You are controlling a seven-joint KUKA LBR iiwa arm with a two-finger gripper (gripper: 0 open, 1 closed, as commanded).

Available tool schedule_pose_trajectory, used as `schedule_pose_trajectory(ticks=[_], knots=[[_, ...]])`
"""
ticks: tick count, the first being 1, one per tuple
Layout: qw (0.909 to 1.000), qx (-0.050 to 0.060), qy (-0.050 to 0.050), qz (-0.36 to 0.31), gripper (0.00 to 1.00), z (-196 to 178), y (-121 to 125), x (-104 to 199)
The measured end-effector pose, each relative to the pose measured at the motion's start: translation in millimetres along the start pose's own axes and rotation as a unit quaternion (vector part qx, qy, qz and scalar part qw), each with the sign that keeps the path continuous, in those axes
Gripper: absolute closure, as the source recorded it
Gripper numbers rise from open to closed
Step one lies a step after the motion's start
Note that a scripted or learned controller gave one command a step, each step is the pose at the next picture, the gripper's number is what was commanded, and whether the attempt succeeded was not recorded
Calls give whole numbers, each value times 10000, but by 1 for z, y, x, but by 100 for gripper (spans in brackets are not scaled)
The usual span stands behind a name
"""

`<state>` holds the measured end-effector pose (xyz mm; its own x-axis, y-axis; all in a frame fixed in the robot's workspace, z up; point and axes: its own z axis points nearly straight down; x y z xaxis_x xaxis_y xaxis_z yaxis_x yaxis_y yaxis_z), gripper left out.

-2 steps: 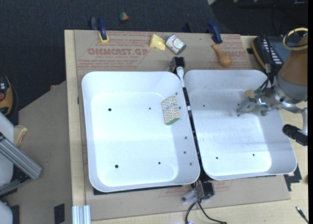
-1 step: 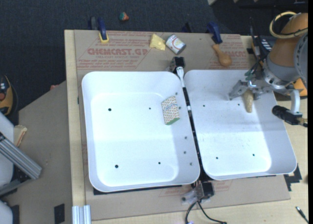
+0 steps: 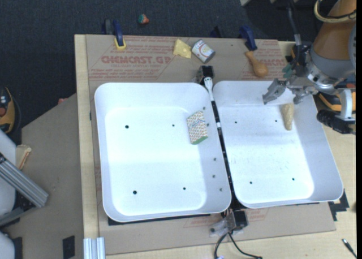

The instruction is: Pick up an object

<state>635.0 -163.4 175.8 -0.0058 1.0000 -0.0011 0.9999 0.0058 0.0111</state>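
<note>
Hand (image 3: 284, 92) sits over the far right corner of the right bin (image 3: 317, 193), fingers spread open, nothing between them. So no grasp yet; the pick looks to be at the approach stage.

Closest candidate: a small tan stick-shaped piece (image 3: 288, 116) lying on the bin floor just below the hand's right finger, apart from it as far as I can tell. The hand appears raised above the floor, though height is hard to judge from this angle.

Further out to the hand's left, across the divider, a patterned packet (image 3: 197, 126) lies in the left bin (image 3: 113, 156) near its right wall.

Beyond the bins on the bench (image 3: 90, 82): a brown wooden piece (image 3: 256, 64) just behind the hand to its left, then a small box (image 3: 202, 50) and a yellow wedge (image 3: 182, 48) further left.

Left to do: descend, close on something, lift.
</note>
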Motion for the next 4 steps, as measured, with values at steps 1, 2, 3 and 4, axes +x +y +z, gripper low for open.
schedule_pose_trajectory(ticks=[1, 2, 3, 4], knots=[[10000, -18, 33, -61, 0, -85, 37, 162], [10000, 2, 19, -13, 0, -150, 35, 222], [10000, 28, -4, 19, 100, -155, 35, 217], [10000, 78, 23, -18, 100, -160, -20, 298]])
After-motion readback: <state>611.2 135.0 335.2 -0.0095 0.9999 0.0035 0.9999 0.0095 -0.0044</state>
